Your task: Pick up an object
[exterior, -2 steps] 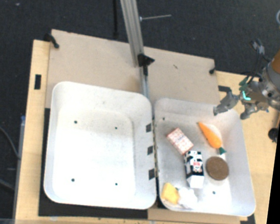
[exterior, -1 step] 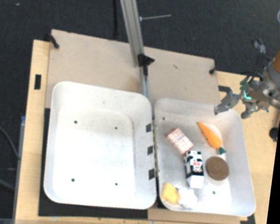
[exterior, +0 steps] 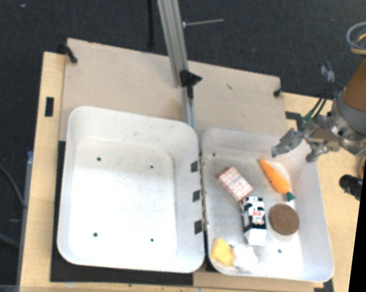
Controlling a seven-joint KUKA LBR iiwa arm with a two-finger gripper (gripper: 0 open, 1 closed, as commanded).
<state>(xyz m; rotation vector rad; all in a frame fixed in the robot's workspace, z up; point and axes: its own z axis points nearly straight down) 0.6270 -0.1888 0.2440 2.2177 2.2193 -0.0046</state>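
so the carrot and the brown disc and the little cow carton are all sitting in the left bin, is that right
Not quite: the camera view shows the carrot, the brown disc and the cow carton in the right bin, not the left one.

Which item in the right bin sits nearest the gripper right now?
The orange carrot, lying just below and left of the gripper. The pink box, round brown disc and black-and-white carton all lie farther down the bin.
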